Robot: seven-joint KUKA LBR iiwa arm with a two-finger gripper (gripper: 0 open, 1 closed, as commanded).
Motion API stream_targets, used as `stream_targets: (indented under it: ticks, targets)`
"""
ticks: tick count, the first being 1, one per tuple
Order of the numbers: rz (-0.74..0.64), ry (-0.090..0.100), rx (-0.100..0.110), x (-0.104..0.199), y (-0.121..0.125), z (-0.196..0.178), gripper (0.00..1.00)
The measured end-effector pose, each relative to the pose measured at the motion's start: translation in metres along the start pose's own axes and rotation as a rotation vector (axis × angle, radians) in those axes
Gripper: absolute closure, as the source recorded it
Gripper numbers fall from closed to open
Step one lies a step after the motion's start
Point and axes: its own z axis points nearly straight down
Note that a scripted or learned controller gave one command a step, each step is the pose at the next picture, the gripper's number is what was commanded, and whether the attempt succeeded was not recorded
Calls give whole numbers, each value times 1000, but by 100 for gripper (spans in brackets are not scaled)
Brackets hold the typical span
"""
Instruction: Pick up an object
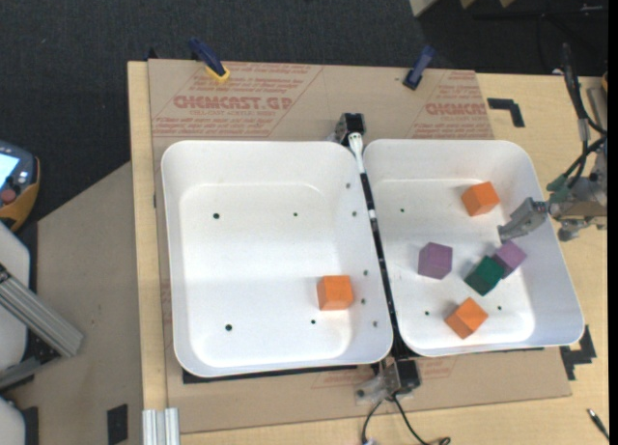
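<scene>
Progress on the pick is judged slight: nothing is seen between the fingers of the grey two-finger pincer [514,224], which hangs over the right rim of the right-hand shallow white plastic bin [555,293]. Whether its fingers stand apart or together cannot be told from this slanted view, since only a small grey wedge is made out at the wrist's end.

Five blocks are left lying. Just above and to the left of the pincer, an orange cube [480,198] is seen. Just below it, nearly under the tip, a small purple cube [511,256] is pressed against a dark green cube [484,275]. Further left lies a second purple cube [435,261], apart from the rest, and lower down a second orange cube [466,318]. Well away to the left, in the left-hand white bin [183,240], a third orange cube [335,292] is set alone.

A descent, a closing and a lift are all reckoned outstanding.

Both bins are borne on a printed brown cardboard sheet [280,91], held at its far edge by two blue clamps [210,60]. Dark carpeted floor [77,9] is seen beyond.
</scene>
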Motion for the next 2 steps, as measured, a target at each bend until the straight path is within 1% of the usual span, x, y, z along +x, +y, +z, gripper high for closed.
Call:
stream_targets:
  ticks: [1,2]
  targets:
    - [-1,-6,-22,52,-4,164,0]
    - [1,-13,-25,60,66,172,0]
